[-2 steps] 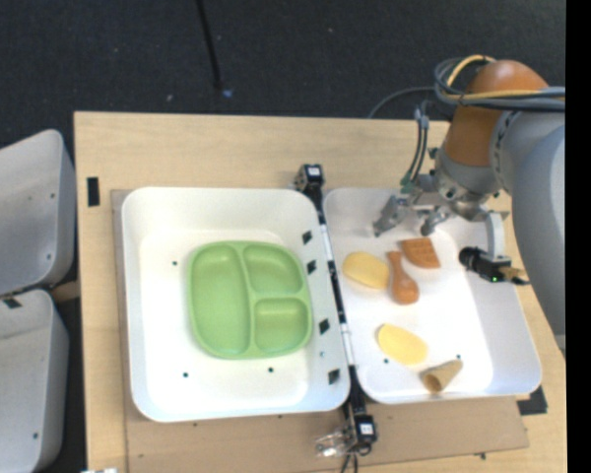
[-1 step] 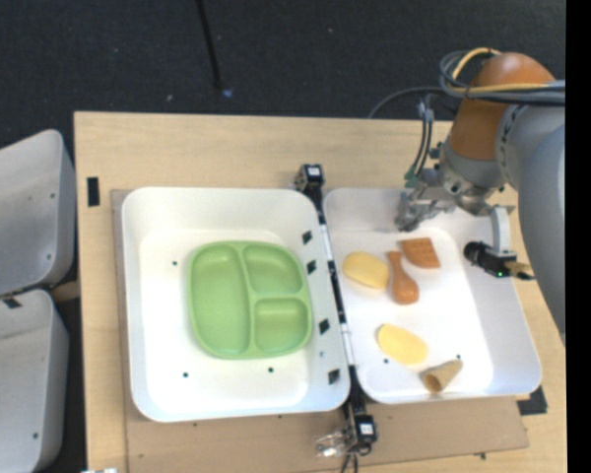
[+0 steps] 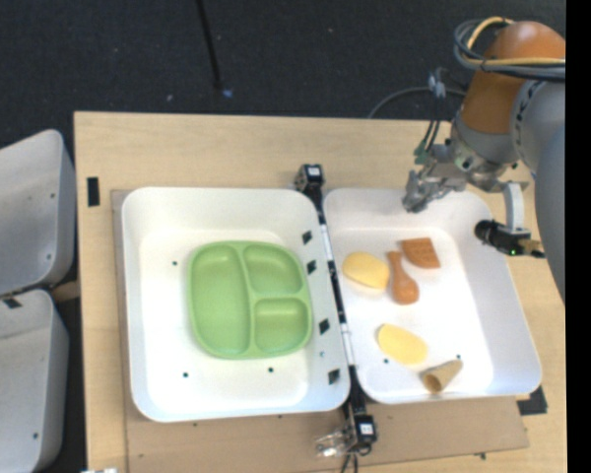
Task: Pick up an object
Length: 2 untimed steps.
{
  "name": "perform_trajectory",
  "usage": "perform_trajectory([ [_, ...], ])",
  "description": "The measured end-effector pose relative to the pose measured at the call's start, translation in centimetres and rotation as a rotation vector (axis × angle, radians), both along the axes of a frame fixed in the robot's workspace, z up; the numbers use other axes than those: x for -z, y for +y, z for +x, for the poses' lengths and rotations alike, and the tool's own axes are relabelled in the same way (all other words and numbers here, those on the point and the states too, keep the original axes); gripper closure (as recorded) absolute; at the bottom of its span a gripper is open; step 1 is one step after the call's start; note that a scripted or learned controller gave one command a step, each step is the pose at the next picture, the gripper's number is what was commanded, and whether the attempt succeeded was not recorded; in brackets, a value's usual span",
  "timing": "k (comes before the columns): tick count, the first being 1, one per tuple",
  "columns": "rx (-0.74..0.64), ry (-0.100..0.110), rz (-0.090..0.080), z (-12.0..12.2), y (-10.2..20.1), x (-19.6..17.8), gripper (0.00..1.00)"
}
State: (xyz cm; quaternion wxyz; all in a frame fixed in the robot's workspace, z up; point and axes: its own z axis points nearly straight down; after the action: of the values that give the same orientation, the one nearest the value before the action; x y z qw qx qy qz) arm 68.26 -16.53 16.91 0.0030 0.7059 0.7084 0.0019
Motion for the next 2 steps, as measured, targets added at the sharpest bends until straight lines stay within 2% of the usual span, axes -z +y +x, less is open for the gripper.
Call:
perform_trajectory([
  [2, -0.002, 0.002, 0.000, 0.6, -0.9, -9.2, 1.00],
])
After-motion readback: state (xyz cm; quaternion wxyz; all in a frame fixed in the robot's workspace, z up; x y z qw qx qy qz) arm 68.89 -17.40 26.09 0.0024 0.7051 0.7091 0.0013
